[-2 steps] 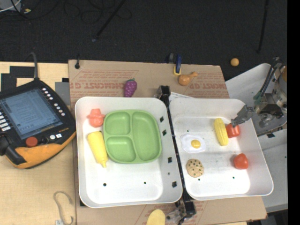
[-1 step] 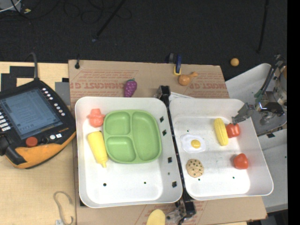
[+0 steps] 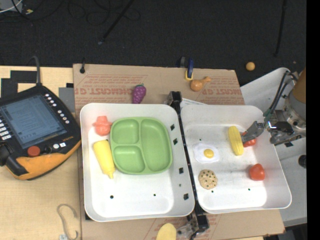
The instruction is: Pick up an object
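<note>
Two white bins: in the right bin [image 3: 270, 196], a cookie [image 3: 207, 179] and tomato [image 3: 257, 172] lie nearest, then a fried egg [image 3: 208, 153] and corn cob [image 3: 235, 140]. The gripper [image 3: 252, 132] hovers beside the corn; I cannot tell its opening.

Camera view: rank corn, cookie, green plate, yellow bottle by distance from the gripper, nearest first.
1. Corn: right bin, just left of the gripper.
2. Cookie: right bin, near the front left.
3. Green plate: left bin, middle.
4. Yellow bottle: left bin, left of the plate.
</note>
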Robot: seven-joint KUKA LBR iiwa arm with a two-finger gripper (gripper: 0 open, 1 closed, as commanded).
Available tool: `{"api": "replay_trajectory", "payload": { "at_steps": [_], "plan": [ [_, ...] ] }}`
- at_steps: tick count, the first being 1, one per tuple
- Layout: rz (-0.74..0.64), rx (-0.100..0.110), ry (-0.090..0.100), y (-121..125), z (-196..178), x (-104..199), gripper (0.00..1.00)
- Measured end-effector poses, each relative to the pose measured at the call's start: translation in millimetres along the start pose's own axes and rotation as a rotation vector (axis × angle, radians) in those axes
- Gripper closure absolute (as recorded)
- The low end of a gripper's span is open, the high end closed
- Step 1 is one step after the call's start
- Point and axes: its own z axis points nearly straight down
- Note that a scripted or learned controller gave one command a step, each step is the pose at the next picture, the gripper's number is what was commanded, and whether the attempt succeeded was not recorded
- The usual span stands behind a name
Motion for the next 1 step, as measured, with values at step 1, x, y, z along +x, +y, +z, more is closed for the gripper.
{"api": "replay_trajectory", "payload": {
  "at_steps": [1],
  "plan": [
    [-0.001,0.000,0.001,6.7,59.2,8.9,0.00]
  ]
}}
